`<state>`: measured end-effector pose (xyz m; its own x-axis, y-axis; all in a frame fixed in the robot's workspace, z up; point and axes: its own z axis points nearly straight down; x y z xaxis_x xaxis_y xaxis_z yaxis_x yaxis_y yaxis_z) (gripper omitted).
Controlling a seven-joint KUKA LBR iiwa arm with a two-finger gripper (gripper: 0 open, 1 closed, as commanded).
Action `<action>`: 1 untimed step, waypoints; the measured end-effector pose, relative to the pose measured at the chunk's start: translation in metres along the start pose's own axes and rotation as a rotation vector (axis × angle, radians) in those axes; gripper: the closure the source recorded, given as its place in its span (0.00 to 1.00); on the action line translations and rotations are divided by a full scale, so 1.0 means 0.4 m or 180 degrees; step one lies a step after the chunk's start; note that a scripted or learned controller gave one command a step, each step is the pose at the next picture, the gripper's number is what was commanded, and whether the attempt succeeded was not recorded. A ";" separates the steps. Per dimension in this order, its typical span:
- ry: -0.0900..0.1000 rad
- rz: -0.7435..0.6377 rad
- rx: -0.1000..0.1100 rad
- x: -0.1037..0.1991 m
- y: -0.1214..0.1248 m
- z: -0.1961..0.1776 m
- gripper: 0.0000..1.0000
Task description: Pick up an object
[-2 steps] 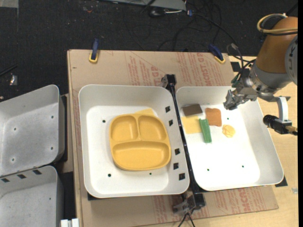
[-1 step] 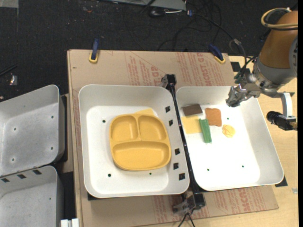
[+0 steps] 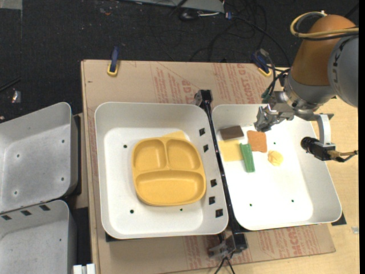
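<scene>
A: Orange block (image 3: 258, 141) — where is it lying relative to the gripper (image 3: 264, 120)?

B: It is sitting flat on the floor of the right bin (image 3: 296, 210), just below the fingertips, at about six o'clock from them. Nothing is sitting between the fingers, and the block is lying apart from them.

A: Are the jaws standing apart or together?

B: I cannot tell; the fingers are reading as one dark cluster from this angle.

A: What is lying around the block?

B: A green stick (image 3: 247, 157) is touching or nearly touching its lower left corner, at seven o'clock. A brown block (image 3: 231, 132) is lying near, at ten o'clock. A pale yellow flat piece (image 3: 229, 151) is resting at eight o'clock, beside the green stick. A small yellow lump (image 3: 275, 158) is sitting at four o'clock, a little apart.

A: And the other bin?

B: The left bin (image 3: 114, 153) is holding a yellow divided tray (image 3: 169, 171) near its middle.
</scene>
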<state>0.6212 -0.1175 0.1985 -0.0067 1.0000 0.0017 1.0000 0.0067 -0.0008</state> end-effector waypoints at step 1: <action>0.0000 -0.0003 -0.0003 0.142 -0.017 -0.041 1.00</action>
<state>0.6142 -0.0609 0.2148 -0.0077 1.0000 0.0016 1.0000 0.0077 0.0002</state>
